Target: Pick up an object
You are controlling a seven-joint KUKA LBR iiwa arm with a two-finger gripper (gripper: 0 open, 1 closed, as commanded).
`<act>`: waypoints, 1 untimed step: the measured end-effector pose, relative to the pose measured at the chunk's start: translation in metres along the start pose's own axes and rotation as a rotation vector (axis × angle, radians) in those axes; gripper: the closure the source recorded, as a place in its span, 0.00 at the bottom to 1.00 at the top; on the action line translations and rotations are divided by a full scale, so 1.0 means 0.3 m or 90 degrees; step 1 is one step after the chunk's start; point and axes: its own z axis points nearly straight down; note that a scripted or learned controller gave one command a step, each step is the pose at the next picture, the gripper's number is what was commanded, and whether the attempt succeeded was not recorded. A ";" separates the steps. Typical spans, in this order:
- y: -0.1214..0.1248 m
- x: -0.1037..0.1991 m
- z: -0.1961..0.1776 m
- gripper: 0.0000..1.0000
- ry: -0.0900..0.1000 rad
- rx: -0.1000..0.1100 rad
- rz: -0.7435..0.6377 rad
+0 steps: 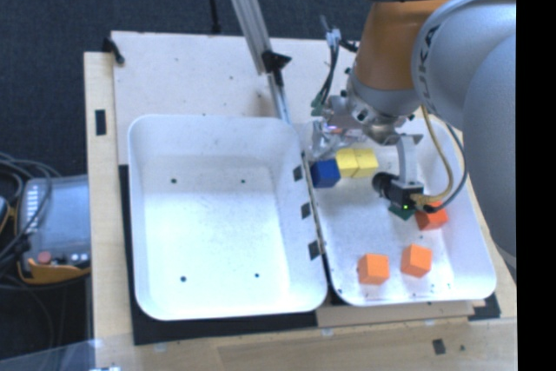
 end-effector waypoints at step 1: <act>0.041 0.208 -0.007 1.00 0.000 0.001 0.000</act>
